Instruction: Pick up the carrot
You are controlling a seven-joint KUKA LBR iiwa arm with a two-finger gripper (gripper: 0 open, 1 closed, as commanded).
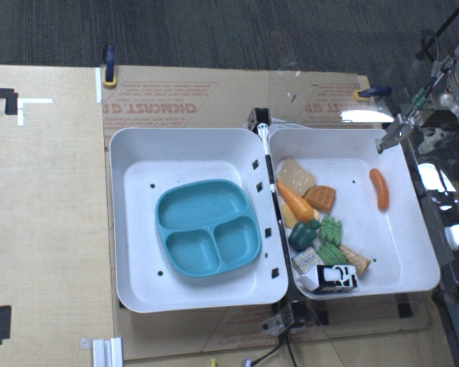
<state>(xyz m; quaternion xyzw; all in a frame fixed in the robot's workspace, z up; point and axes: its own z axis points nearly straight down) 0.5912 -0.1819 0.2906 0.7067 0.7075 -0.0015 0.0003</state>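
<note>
Carrot (295, 202) lies in the right bin (413, 228), well apart from the claw (392, 134), whose state is unclear.

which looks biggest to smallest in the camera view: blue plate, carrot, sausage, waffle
1. blue plate, by far
2. carrot
3. sausage and waffle look too alike to rank: the sausage is longer, the waffle wider.

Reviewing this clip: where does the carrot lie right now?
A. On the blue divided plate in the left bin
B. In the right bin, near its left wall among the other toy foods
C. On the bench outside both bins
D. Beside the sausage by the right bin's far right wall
B: the carrot lies in the right bin, near its left wall, against the bread slice and waffle.
</note>
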